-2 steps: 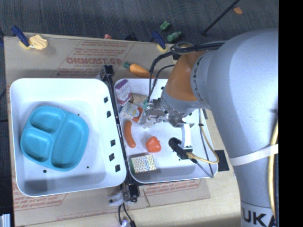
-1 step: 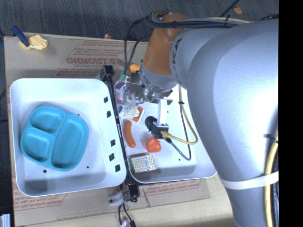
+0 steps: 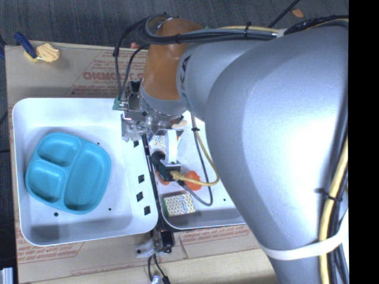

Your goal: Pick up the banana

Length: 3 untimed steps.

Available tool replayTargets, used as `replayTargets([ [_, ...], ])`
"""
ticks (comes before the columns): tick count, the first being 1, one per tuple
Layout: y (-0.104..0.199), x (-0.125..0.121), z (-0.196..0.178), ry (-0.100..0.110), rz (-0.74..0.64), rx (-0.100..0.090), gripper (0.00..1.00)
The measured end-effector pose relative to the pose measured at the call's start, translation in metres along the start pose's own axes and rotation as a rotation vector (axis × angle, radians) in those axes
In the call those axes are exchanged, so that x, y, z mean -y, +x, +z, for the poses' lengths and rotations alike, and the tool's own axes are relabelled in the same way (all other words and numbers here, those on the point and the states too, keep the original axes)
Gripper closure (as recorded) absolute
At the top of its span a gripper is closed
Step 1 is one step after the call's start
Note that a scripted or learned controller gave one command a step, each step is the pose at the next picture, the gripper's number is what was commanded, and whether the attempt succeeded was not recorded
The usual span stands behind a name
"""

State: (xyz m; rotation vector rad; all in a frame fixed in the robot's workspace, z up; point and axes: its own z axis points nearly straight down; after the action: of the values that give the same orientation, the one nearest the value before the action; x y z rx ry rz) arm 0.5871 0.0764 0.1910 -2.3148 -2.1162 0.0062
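My gripper (image 3: 149,134) hangs low over the left end of the right bin (image 3: 204,218), close to the wall that divides the two bins. The grey arm with its orange band (image 3: 163,70) covers most of that bin and hides what lies under it. Just in front of the gripper, a small orange-red object (image 3: 191,180) lies on the bin floor. Closer to the front wall is a flat yellow-green patterned pad (image 3: 179,204).
A blue divided plate (image 3: 68,171) fills the middle of the left bin (image 3: 35,114). Both bins rest on brown cardboard (image 3: 89,70). A small yellow and blue item (image 3: 42,52) lies on the cardboard at the far left corner.
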Motion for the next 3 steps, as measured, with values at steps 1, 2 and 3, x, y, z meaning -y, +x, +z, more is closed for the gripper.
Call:
replayTargets([
  [1,0.039,-0.025,-0.188,-0.006,-0.184,0.001,1.0],
  [2,-0.026,-0.071,-0.067,0.0,0.051,0.002,1.0],
  [3,-0.061,-0.038,-0.3,-0.007,0.343,0.0,1.0],
])
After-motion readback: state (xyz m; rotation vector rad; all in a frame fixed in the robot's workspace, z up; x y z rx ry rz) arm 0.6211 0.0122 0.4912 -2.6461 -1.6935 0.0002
